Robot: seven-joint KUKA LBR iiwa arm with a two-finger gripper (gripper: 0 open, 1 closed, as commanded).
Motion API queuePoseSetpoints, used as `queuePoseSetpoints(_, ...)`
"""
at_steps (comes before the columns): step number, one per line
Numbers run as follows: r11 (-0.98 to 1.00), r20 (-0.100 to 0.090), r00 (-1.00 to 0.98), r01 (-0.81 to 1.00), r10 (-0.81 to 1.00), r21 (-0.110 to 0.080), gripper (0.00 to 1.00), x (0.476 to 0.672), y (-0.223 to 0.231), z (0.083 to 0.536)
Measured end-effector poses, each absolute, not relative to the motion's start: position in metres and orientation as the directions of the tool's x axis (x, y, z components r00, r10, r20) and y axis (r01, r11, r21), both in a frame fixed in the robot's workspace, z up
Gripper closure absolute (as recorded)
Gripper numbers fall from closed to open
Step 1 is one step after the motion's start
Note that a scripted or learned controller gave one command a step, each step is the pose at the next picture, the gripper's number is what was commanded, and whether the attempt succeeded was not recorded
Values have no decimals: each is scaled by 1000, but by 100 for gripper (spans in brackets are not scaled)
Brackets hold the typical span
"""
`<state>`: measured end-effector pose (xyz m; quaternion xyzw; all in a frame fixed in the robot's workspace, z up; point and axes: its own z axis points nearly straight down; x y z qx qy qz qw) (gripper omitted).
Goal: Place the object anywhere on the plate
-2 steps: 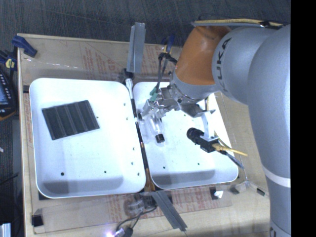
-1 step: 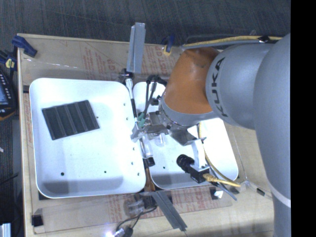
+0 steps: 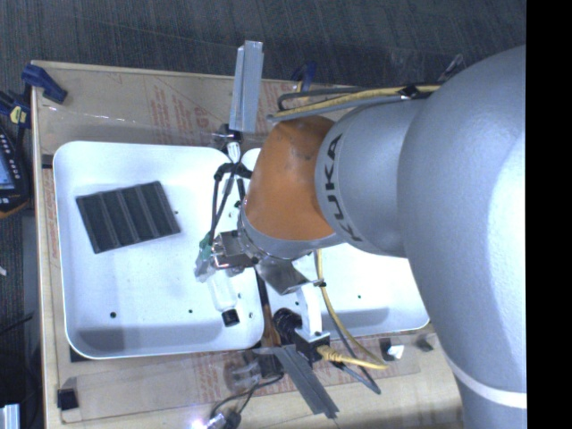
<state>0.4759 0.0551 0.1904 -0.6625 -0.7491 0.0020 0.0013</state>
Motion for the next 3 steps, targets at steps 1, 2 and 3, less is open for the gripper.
queuePoseSetpoints(1,533,3,-533,846,846,-7,100,477,117,124)
queuePoseSetpoints(2,-124,-1,124,992,992,-5,100,474,180,141)
queuePoseSetpoints(3,54,1,-54,999,999,-2,100,476,132,247)
